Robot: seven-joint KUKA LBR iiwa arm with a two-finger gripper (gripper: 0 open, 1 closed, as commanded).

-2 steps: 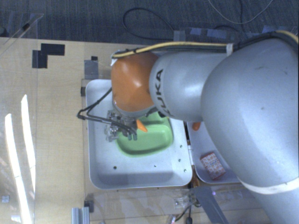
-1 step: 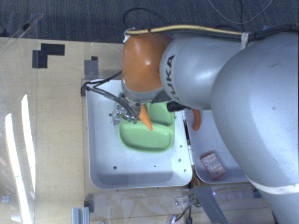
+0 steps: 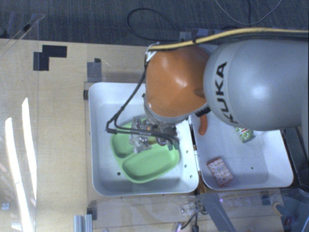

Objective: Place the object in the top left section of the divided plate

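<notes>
While I'm hanging right over the green plate (image 3: pixel 147 163) in the left bin (image 3: pixel 99 129), my pincer (image 3: pixel 150 138) sits above the plate's upper sections — about where the top left pocket should be from this angle. Can't tell if it's spread or pinched; my own wrist and the orange band (image 3: pixel 171 83) block most of it, and what peeks out is just a metal blur. Can't make out any object in there either, so I won't claim I'm carrying one.

The plate lies on a slant, its long axis running from upper left to lower right, with the big section nearest the bin's front edge. My guess is that the drop spot is straight under me or a touch to the left, so the coming move is mostly down, not sideways.

Over in the right bin (image 3: pixel 275 173) there's an orange-red thing (image 3: pixel 203 124) just beside the divider wall, a small green packet (image 3: pixel 246 134) and a reddish patterned packet (image 3: pixel 219 170) — all well apart from the plate.

The bins are shallow, white and smooth. Room's tight: a black cable (image 3: pixel 126 111) droops near the plate's left rim.
</notes>
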